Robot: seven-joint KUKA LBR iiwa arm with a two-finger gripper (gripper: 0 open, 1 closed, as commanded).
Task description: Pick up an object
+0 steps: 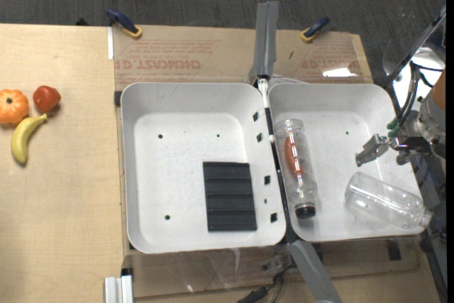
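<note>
- Clear plastic bottle [385,201] lying on its side, near right corner of right bin [333,97]
- Gripper [386,146] just far of it, fingers spread, holding nothing
- Long axis running left-right, slightly slanted
- Probably needs a short drop toward near side

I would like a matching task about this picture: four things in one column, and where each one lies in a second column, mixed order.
Things
1. black ridged block
2. bottle with a black cap
3. clear bottle on its side
4. banana

Places
A. on the wooden bench top, left of both bins
B. right bin, along its left wall
C. left bin, toward its front
D. right bin, front right corner, below the gripper

Pairs: 1-C, 2-B, 3-D, 4-A
</note>
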